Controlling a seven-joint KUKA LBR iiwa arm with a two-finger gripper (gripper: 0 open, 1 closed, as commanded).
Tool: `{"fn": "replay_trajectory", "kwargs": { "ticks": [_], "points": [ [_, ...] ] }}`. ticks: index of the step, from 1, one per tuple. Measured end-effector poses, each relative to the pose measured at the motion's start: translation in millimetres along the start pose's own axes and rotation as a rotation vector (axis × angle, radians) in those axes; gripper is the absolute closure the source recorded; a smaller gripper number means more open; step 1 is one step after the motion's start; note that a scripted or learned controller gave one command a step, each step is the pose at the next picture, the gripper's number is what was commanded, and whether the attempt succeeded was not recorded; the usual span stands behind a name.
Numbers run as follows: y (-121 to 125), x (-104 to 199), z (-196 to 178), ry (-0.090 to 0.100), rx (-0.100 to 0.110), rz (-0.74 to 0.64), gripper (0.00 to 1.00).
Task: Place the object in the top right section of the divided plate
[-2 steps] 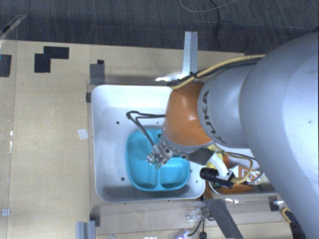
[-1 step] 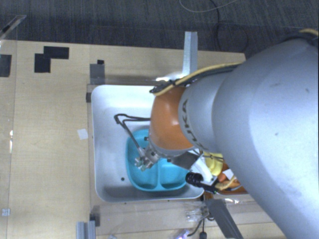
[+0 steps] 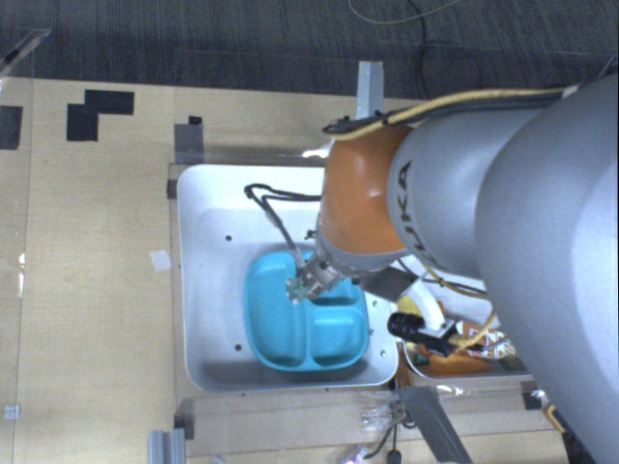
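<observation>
A blue divided plate (image 3: 290, 322) lies in the left white bin (image 3: 208, 259), toward its front right. My gripper (image 3: 303, 287) hangs over the plate's upper right part, low and close to its surface, below the orange band of the wrist. The wrist hides the plate's far right corner. I cannot make out any object between the fingers or on the visible parts of the plate.
The arm covers most of the right bin (image 3: 455, 373). In its visible near-left corner lie some orange and yellow things (image 3: 462, 359). A thin black cable (image 3: 266, 201) loops over the left bin's back half. Bare bin floor lies left of the plate.
</observation>
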State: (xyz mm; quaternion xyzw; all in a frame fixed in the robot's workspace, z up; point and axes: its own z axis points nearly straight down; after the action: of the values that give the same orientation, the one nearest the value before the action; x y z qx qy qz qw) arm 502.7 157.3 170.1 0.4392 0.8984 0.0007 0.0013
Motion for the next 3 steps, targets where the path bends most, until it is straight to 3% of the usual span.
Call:
{"fn": "replay_trajectory", "kwargs": {
  "ticks": [1,2,3],
  "points": [
    [-8,4,53,0.0,-0.01,0.25,1.0],
    [29,51,76,-0.005,-0.016,0.296,1.0],
    [36,56,76,-0.01,-0.02,0.169,1.0]
  ]
}}
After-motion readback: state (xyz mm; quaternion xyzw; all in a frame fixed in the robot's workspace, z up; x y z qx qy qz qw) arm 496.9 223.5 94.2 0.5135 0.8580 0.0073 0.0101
